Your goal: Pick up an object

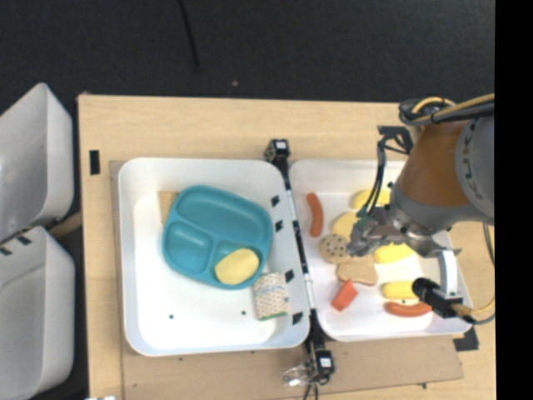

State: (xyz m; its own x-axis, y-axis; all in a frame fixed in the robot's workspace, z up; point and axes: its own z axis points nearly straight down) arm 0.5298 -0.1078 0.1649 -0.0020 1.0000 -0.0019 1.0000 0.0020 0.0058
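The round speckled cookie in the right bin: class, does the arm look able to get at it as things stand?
Probably yes. The cookie lies uncovered on the right bin floor, just left of the gripper, with only the toast slice close beside it.

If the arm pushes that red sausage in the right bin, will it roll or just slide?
The sausage looks round and slim, so a sideways push would probably roll it. It lies alone on the smooth bin floor, so it may also skid. Likely light.
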